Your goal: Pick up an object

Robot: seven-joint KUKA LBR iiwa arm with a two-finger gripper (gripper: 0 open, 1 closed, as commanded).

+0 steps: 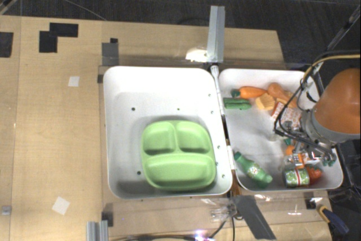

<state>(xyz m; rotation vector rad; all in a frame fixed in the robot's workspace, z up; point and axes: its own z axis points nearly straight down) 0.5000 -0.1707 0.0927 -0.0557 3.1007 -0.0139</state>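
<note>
Two white bins stand side by side on the wooden worktop (51,138). In the left bin (121,93) lies a green divided tray (178,154), near its front wall. The right bin (254,138) carries the small things: a carrot (252,91) and a green pod-like piece (237,103) at the back, with some tan pieces (272,96) just beside them, a green bottle (252,170) lying tilted near the front left corner, and a small green can (296,178) lying on its side at the front right. The arm with its orange band (341,104) reaches over the right side of this bin. The hand (304,155) hangs directly above the can, very close to it, with a red piece (315,174) beside. I cannot tell if the hand is open or closed, or if it has hold of anything, because cables and metal parts cover it.
</note>
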